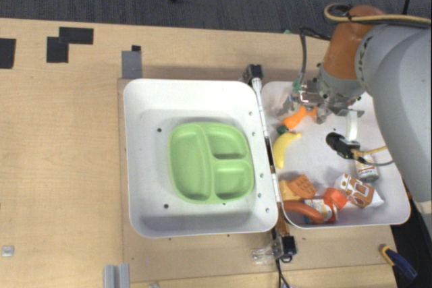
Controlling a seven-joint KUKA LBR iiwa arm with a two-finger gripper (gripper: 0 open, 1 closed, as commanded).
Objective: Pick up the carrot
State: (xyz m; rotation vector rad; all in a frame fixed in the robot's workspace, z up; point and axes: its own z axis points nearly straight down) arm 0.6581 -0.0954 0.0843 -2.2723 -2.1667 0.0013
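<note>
Now my gripper (309, 104) hovers upper right, directly above the carrot (295, 120) in the right bin (398, 209); its grasp I cannot tell. I'd descend squarely, avoiding the banana (283, 147).

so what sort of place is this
Probably a robot lab test bench: a grey arm with an orange band works over two shallow white bins on a wooden bench, one holding toy food like a small orange carrot.

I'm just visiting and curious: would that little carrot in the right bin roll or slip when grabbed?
Probably. The carrot looks smooth and tapered, so it may slide between fingers. It seems stiff, likely a light toy. Lying beside the banana, it might roll if nudged.
</note>
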